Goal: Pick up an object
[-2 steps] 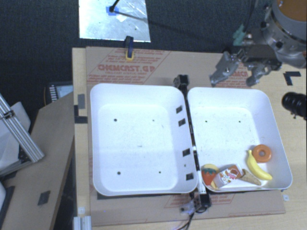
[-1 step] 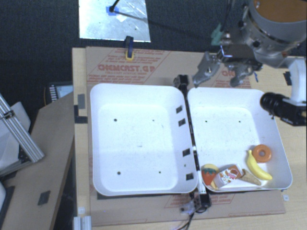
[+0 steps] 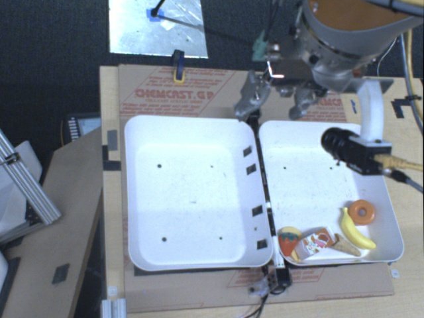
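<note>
Right now the pickable things are all sitting bunched in the near right corner of the right bin (image 3: 311, 177): a yellow banana (image 3: 356, 230), an orange ring-shaped piece (image 3: 362, 211) just beyond it, a cone-shaped piece (image 3: 346, 246), a small printed packet (image 3: 314, 242) and a red and orange round piece (image 3: 289, 240) lying at the near rim by the divider. They are looking like light toy food, probably hard and rather slick plastic, so I am guessing nothing there is fragile. The banana is seeming the friendliest target, lying fairly clear of the others; pinching it across its narrow middle should be working better than at its tapering ends. The packet is lying flat and looking awkward to get under. The left bin (image 3: 192, 197) is sitting beside, holding nothing I can make out. The gripper (image 3: 275, 101) is hanging over the far edge of the bins near the divider, well apart from the pile, its fingers standing spread and pinching nothing.
</note>
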